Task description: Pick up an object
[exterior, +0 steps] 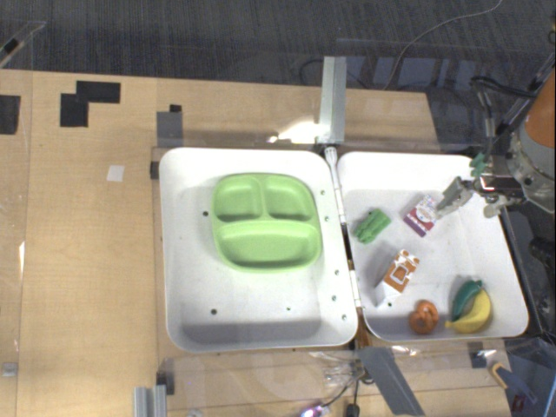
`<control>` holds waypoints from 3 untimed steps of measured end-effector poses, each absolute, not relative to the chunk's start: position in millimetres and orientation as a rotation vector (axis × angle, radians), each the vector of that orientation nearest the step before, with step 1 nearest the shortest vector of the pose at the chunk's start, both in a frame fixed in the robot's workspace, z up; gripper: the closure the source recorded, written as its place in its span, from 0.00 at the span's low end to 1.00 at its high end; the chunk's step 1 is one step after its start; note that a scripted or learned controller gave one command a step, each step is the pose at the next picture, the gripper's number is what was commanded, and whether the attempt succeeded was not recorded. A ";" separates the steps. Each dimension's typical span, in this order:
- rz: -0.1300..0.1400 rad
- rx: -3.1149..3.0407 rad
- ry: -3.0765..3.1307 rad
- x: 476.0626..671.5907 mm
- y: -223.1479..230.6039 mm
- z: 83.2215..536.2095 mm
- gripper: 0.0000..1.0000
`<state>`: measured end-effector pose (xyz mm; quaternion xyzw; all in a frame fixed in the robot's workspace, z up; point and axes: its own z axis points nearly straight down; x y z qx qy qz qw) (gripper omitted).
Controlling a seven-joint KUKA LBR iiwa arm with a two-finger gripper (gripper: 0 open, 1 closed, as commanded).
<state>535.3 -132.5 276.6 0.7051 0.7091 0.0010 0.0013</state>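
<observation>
Here, two shallow white bins are seen side by side on a wooden bench (78,259). The left bin (187,311) is occupied by a green divided tray (264,220). Over the right bin (504,259), the gripper (452,195) is reached in from the right, just beside a purple-and-white packet (422,215); how far it is parted cannot be told, and nothing is seen held. Scattered below are a yellow banana toy (470,307), an orange-and-white carton (400,272), a green block (373,225) and a small reddish fruit (424,316).
</observation>
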 end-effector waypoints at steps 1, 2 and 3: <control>0.005 2.205 2.233 602.9 -145.0 285.4 0.00; 0.003 2.183 2.256 601.0 -160.3 198.7 0.00; 0.005 2.171 2.264 610.4 -148.0 183.6 0.00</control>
